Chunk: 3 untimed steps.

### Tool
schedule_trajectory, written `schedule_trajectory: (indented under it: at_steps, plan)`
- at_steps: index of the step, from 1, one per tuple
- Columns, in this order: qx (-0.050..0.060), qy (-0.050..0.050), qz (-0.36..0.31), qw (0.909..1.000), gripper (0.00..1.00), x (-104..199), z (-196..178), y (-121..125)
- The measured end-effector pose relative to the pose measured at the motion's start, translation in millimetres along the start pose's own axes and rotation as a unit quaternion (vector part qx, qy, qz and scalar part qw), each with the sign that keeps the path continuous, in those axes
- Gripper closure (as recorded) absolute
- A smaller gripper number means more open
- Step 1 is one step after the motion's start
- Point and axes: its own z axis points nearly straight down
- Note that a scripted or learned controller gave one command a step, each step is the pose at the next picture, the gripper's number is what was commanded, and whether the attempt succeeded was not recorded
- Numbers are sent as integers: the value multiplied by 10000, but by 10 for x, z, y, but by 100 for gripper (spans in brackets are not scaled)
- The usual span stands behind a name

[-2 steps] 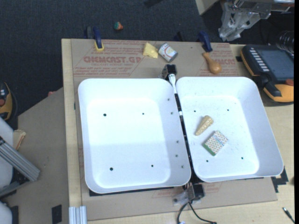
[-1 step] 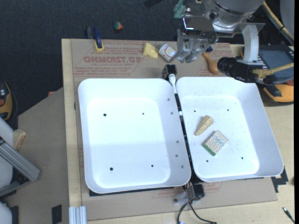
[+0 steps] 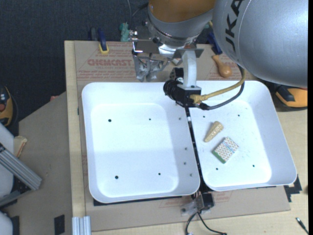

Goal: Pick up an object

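Two objects lie in the right bin (image 3: 274,131): a small beige cone (image 3: 213,131) near its middle, and a flat square block with a green and white dotted pattern (image 3: 225,149) just in front of the cone. My gripper (image 3: 148,70) hangs high over the bench, behind the back edge of the left bin (image 3: 98,146). It is well away from both objects, to their back left. I see nothing held in it.
A wooden-handled tool (image 3: 222,66) lies on the bench behind the right bin. A yellow and blue clamp (image 3: 102,44) sits at the bench's back left edge. The two bins meet along a dark seam (image 3: 193,136) in the middle.
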Motion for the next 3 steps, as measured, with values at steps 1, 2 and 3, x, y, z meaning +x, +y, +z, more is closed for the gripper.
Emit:
schedule_trajectory:
  at_steps: [1, 2, 3]
  plan:
    - [20, -18, 32, 10000, 100, 189, 1022, -350]
    - [-19, -3, 37, 10000, 100, 184, 944, -917]
    - [-150, 50, 38, 9999, 100, 182, -609, -958]
